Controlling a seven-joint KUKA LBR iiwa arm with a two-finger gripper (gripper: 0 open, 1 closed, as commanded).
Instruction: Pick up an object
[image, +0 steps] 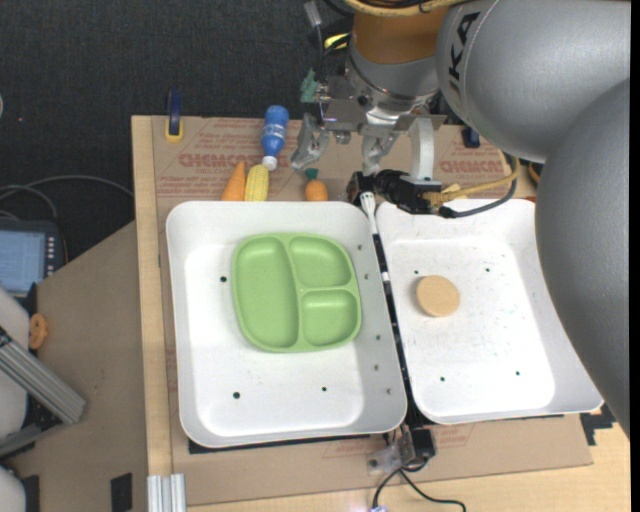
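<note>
My gripper (341, 150) hangs above the cardboard behind the bins, near the back edge of the left bin (200, 330). Its two fingers stand apart, open, with nothing between them. A small orange piece (316, 190) lies just below and in front of the left finger. A green divided plate (297, 292) sits in the left bin. A round tan cookie (438, 296) lies in the right bin (520, 340), well in front of the gripper.
Behind the left bin lie a yellow corn cob (257, 182), an orange carrot (234, 183) and a blue-and-white bottle (273, 130). A blue clamp (175, 116) grips the board's back left corner. The arm's grey body covers the upper right.
</note>
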